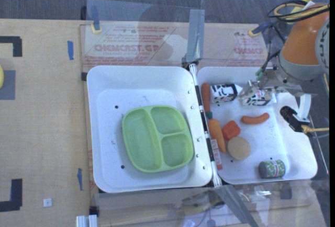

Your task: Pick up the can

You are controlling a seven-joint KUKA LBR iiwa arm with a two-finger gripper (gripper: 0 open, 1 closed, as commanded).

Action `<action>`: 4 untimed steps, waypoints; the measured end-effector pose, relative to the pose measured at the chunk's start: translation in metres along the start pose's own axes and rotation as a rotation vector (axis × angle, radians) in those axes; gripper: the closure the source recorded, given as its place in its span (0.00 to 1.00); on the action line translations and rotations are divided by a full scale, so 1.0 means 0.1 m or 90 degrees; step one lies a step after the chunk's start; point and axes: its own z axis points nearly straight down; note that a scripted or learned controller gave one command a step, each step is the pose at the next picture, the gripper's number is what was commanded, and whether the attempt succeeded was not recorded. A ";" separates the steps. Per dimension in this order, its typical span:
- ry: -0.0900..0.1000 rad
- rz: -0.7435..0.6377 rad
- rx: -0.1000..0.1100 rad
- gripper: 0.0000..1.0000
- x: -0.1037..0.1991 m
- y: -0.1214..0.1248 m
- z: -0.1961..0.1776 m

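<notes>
At the bench, camera view:
- Left bin (99, 116): holds a green divided tray (158, 138).
- Right bin (301, 160): holds the loose items.
- Can (271, 169): lies on its side near the bin's lower right corner, apart from the other items.
- Gripper (257, 94): at the bin's upper part, far from the can; finger state cannot be determined.
- Black-and-white carton (225, 91): just left of the gripper.
- Sausage (255, 118): below the gripper.
- Carrot (216, 134): beside a round tan item (238, 148).
</notes>
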 end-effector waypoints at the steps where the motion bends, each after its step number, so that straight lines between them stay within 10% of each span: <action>1: 0.000 -0.090 0.011 0.00 0.33 0.31 0.43; 2: 0.002 -0.089 0.017 1.00 0.32 0.29 0.31; 3: 0.002 -0.090 0.011 0.00 0.33 0.32 0.29; 4: 0.014 -0.053 0.028 0.00 -0.38 0.39 0.40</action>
